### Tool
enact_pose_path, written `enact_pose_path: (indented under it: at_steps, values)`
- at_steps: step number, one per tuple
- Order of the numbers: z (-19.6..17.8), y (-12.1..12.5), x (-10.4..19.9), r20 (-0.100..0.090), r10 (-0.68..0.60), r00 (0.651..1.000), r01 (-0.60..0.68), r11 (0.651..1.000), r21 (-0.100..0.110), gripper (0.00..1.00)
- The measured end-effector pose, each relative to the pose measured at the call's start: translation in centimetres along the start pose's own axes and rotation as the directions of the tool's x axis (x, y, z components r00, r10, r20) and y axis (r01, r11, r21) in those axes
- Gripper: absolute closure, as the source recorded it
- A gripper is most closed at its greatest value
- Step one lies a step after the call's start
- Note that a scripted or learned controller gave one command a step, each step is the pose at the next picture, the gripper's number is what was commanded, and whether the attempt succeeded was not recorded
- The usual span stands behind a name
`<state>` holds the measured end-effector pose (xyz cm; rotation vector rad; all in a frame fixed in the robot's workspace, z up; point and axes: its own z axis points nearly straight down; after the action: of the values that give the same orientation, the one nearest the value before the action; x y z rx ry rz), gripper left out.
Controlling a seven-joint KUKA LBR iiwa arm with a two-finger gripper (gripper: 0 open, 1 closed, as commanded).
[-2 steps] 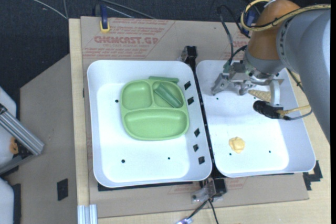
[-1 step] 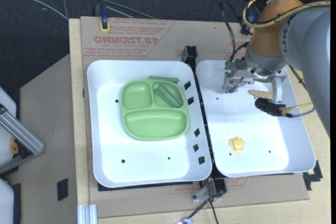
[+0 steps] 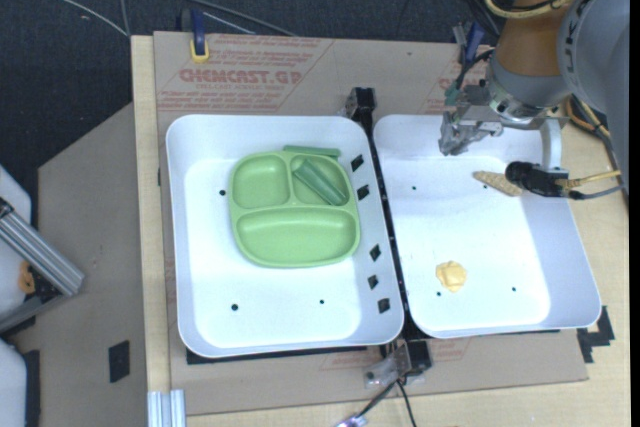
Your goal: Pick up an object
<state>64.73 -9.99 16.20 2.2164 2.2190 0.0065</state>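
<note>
The hand is seen at the upper left corner of the right bin (wide or narrow cannot be told). A small yellow lump is placed near its lower edge.

I see a light green divided plate lying flat, open side up, in the middle of the left bin. Its upper right compartment holds a darker green elongated piece, lying at a slant. A small yellow lump rests on the right bin floor, toward the near rim.
</note>
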Motion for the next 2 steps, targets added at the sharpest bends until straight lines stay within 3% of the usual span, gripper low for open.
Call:
enact_pose_path:
  at_steps: [2]
  values:
    - [-9.1, 0.0, 1.0, -0.001, 0.0, 1.0, 0.0, 1.0, 0.002, 1.0]
